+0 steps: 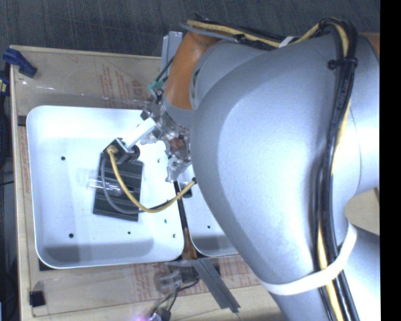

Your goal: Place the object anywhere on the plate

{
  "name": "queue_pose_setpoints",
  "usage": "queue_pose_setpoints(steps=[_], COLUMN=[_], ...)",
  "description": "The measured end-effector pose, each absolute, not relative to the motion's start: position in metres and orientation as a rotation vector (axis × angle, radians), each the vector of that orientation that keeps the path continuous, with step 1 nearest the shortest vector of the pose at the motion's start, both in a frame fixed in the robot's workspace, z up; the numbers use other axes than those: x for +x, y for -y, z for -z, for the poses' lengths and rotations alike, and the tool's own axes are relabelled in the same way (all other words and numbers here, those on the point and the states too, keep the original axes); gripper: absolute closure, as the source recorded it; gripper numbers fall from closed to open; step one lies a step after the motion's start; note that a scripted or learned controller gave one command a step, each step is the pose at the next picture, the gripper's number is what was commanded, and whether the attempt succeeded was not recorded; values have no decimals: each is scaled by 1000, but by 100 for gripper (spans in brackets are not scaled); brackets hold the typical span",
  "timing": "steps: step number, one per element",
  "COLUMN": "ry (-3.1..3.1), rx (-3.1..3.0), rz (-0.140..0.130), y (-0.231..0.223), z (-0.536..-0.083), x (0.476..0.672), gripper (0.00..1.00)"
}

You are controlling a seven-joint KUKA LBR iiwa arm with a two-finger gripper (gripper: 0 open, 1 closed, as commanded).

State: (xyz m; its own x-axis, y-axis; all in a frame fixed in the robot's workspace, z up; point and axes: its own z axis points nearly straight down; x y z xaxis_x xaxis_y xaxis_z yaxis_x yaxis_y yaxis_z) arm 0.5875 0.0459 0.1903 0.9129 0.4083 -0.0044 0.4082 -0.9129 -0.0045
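Left bin point(53, 132): walls are visible on the top, left and bottom sides. The right wall runs under the tool point(175, 158) and the arm point(274, 146).

Right bin point(210, 243): only a sliver of floor and the bottom-left corner show, the rest is under the arm. The two bins touch along a dark seam.

Tool sits over the left bin's right edge, at the seam, about mid-height. Released or clenched: can't tell, the arm's bulk and cabling block the view.

Contents of the left bin, counted:
- 1 black slab point(113, 209), flat and rectangular, roughly mid-floor and slightly tilted. It is apart from all the visible walls, and its right edge is nearest the tool.
- 1 clear item point(92, 179), very faint, lying at the slab's upper-left edge and touching or overlapping it. This is probably the task object, but it's too washed out to be sure of its shape.
- 4 small dark dots on the floor, one toward each corner.

Open room: a broad bare strip of floor runs along the left wall, plus bare bands along the top and bottom walls. It is tight only on the right, where the tool hangs.

Bench point(87, 79): the pale board border shows above, left of and below the bins. 1 blue clamp point(17, 62) sits at the top-left corner, outside the bins.
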Motion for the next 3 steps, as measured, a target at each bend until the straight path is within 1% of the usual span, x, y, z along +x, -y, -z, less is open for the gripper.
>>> queue_pose_setpoints(steps=[1,2,3], ry=[379,393,1068], rx=[-3117,-3120,-2950], rz=[-7,-8,-8], y=[-102,-102,-131], z=[-170,-179,-191], x=[534,535,574], gripper=[0,100,100])
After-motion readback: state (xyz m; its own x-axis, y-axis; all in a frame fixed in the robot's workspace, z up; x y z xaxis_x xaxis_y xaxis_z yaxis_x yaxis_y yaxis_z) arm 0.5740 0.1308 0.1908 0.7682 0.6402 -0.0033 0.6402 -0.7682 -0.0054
